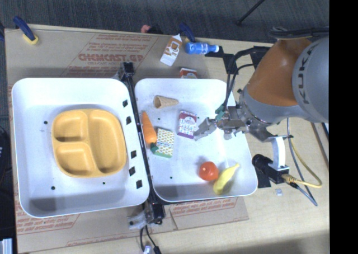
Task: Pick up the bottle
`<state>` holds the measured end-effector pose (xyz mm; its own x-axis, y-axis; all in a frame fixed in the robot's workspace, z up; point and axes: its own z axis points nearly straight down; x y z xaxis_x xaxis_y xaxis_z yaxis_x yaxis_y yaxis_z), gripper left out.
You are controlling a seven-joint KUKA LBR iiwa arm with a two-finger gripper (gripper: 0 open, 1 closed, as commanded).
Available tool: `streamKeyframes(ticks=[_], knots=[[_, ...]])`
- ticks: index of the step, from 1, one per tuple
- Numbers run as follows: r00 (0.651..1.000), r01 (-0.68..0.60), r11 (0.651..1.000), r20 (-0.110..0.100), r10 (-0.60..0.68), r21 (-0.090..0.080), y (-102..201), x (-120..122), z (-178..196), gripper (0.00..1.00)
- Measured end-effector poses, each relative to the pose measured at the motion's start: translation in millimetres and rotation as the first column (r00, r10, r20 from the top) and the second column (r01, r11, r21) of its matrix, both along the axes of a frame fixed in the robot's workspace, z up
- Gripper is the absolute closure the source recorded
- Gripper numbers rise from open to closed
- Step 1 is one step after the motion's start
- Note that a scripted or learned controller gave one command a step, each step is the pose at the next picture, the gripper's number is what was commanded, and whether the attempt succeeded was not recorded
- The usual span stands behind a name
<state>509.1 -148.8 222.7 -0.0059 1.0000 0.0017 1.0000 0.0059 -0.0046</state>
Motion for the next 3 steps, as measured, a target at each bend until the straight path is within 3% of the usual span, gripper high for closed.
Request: streamKeyframes(ticks=[1, 2, 3], knots=[[1.000, -0.005, 1.000, -0.002, 0.005, 0.001, 0, 0, 10, 1.00], [0.999, 0.037, 0.999, -0.002, -0.037, 0.000, 28, -34, -69, 1.00], [0.991, 0.136, 0.991, 0.002, -0.136, -0.002, -55, -33, -31, 1.00]])
